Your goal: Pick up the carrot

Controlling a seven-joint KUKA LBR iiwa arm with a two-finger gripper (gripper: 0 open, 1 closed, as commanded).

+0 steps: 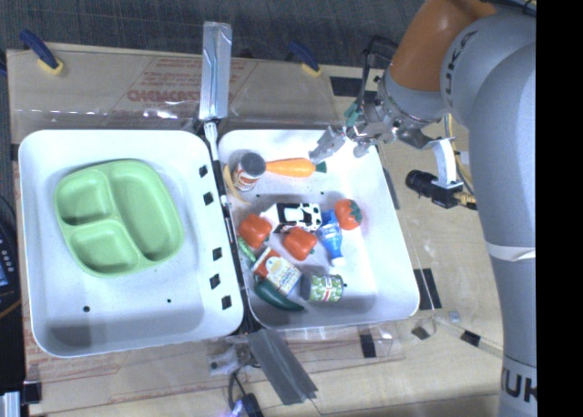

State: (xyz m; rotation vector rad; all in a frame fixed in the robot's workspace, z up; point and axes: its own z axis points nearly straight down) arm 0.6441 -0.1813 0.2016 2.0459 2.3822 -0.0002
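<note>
The arm (492, 133) rises closest to the lens, a broad grey column down the right side with its orange band (433, 37) at the top, bending left toward the right bin (396, 251).

The gripper (326, 149) hangs over the far right part of that bin. One pale finger (325, 146) slants down to the left, its tip just beside the right end of the carrot (290, 167). Whether the fingers are spread or closed cannot be told from here, and the carrot is not seen between them.

The carrot lies flat near the far wall of the right bin, lengthwise left to right, its left end touching a small round can (246, 169) in the bin's far left corner.

Nearer in the same bin sits a crowded heap: a black-and-white piece (300, 215), a red tomato (347, 214) to its right, two orange-red items (254, 228) (299, 242), a blue-and-white bottle (331, 242), a small carton (278, 272), a green can (324, 289) and a dark green vegetable (273, 297) at the near edge.

The left bin (55, 315) holds a green divided tray (118, 215), lying flat, well apart from the gripper.

A silver strip (215, 69) stands at the far end of the seam between the bins. Blue clamps (41, 49) (303, 55) grip the far edge of the bench (455, 351).
</note>
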